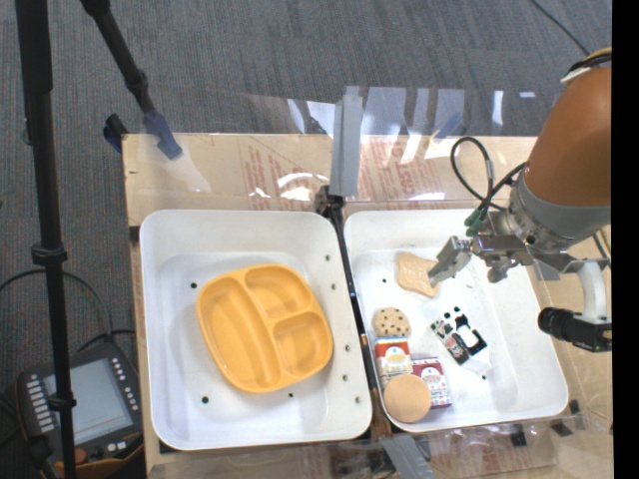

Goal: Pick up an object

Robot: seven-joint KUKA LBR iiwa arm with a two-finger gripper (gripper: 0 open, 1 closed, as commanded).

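Hovering over rt bin, jaws (pixel 469 258) spread wide; tan flat lumpy-edged cookie (pixel 415 273) beside.

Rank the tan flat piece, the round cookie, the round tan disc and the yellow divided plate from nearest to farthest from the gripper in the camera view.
From the gripper:
1. Tan flat piece, just beside it on the view's left.
2. Round cookie, lower in the right bin.
3. Round tan disc, at the bin's near edge.
4. Yellow divided plate, in the left bin.

Robotics lab or test cell. Evidence: bench (pixel 240 173) bearing two white bins (pixel 160 267) side by side, on grey carpet (pixel 300 38); black stand pole (pixel 40 218) left of the bench. Handheld control pendant (pixel 85 402) with screen lies on the floor at the bench's lower left corner; robot arm (pixel 574 158) at the bench's right.
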